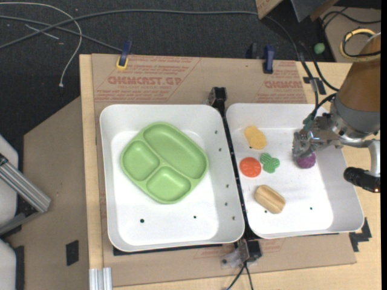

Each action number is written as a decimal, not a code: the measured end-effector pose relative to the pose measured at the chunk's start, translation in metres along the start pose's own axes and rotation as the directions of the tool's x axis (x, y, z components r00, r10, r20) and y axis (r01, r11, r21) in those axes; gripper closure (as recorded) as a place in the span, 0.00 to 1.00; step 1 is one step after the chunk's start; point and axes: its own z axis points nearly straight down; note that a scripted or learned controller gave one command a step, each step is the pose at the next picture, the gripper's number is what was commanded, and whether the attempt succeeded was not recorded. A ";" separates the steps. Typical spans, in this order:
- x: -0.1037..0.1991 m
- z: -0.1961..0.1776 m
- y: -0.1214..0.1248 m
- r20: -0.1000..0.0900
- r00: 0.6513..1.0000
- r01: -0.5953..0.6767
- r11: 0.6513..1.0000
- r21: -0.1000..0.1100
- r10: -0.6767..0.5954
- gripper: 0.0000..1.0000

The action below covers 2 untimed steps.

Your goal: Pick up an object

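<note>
The right white bin (314, 213) holds several small toy foods: a yellow-orange piece (256, 138), a red tomato-like ball (250, 167), a green broccoli-like piece (269, 162), a tan bread roll (269, 199) and a purple piece (306, 159). My gripper (303, 145) hangs low over the purple piece at the bin's right side, its grey fingers right on top of it and hiding part of it. The arm comes in from the right, with its orange band above the wrist.
The left white bin (121, 216) holds a green three-compartment plate (164, 161). A black clip (217, 95) sits where the two bins meet at the back. Blue clamps (125, 52) hold the cardboard base. Cables lie on the dark floor behind.
</note>
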 end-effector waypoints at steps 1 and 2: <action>0.000 -0.008 0.003 0.002 1.000 0.003 1.000 -0.015 -0.003 0.00; 0.002 0.034 0.002 0.001 1.000 0.002 1.000 -0.010 -0.002 0.00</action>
